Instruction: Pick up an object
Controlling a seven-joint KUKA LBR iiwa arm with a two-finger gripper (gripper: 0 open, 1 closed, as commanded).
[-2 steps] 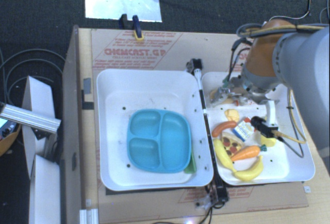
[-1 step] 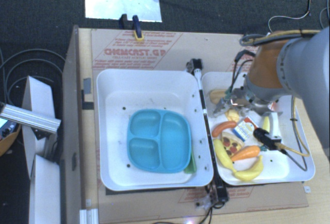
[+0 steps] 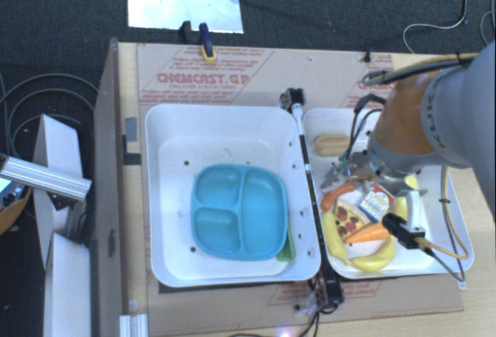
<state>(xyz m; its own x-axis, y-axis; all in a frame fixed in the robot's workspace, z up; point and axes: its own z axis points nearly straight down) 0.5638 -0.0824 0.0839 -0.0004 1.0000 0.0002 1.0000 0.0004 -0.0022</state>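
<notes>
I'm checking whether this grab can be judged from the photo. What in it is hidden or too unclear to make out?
- End effector: in the camera view the arm's wrist covers it, so open or shut is unreadable.
- Right bin: the arm hides its far part.
- Green item: mostly tucked under the blue tray in the left bin.
- Small packet: print too small to read.

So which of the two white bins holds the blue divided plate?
The left bin. The blue plate lies in it; the right bin holds the food items.
</notes>
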